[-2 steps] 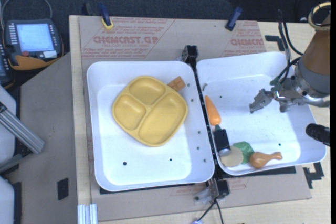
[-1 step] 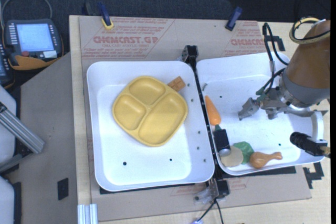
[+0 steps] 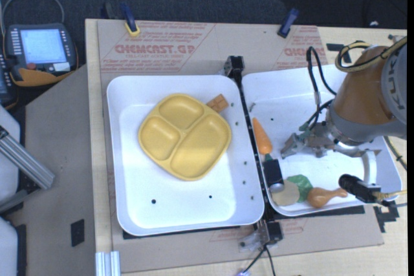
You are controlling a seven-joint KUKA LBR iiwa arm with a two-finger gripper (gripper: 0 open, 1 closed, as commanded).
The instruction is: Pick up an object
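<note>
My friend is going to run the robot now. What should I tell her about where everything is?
Gripper: low in the right bin, with nothing seen held.
Right bin: carrot by the left wall; green piece, tan round piece and drumstick-shaped toy along the near edge.
Left bin: yellow divided plate with a small brown block at its far corner.
Done: nothing lifted yet.
Left: grasp one object and raise it.
</note>
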